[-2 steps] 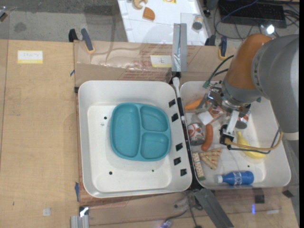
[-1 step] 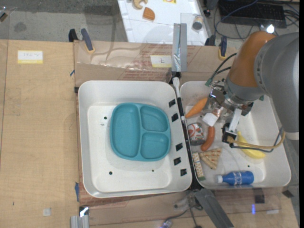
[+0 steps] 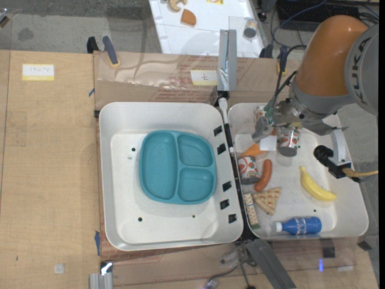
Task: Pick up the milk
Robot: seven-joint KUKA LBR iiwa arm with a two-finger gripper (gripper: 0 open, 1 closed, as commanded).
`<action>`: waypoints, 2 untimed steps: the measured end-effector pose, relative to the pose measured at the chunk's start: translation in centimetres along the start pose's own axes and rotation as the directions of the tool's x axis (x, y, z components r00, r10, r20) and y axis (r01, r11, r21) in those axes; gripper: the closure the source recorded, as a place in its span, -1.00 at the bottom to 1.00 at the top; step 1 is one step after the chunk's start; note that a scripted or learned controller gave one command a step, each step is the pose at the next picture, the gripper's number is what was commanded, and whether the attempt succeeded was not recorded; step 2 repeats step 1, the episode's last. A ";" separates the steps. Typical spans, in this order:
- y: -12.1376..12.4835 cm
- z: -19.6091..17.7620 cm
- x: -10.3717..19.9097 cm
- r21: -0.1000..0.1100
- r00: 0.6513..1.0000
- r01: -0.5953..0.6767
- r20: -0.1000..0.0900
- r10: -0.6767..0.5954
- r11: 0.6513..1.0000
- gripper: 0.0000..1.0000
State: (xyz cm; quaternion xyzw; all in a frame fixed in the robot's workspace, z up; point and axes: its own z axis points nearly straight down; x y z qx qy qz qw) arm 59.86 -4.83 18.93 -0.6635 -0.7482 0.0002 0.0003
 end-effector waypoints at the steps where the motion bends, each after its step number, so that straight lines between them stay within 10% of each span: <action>1: -2.7 -2.5 5.4 0.004 0.967 -0.253 0.000 0.253 0.967 1.00; 2: -2.7 -2.5 5.4 0.004 0.967 -0.253 0.000 0.253 0.967 1.00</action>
